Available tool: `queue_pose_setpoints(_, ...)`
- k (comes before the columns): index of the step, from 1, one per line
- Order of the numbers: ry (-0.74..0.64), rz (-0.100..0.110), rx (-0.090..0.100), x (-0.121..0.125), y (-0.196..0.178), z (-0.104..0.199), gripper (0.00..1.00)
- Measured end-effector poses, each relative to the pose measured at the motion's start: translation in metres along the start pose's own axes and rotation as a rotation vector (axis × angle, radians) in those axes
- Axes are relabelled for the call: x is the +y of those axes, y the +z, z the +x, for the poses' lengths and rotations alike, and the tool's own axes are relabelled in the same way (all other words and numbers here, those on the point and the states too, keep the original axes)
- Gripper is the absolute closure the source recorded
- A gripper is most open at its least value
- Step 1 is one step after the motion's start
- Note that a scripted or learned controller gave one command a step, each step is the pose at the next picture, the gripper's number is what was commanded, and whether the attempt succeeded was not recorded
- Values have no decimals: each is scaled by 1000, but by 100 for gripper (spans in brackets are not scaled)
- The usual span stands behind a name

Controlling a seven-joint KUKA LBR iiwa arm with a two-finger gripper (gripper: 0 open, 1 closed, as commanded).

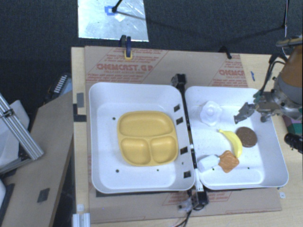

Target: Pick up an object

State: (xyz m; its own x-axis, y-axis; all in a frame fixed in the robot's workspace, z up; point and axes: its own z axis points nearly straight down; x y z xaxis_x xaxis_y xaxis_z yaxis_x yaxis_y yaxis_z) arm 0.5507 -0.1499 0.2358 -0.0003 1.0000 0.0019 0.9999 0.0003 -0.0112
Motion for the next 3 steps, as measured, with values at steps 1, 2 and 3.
queue_pose_setpoints(1, -3, -13, -2, 2, -7, 0, 0)
queue_pose_setpoints(2, -1, -9, -2, -2, 49, -8, 0)
queue_pose_setpoints(3, -1, -12, -2, 2, 90, -5, 0)
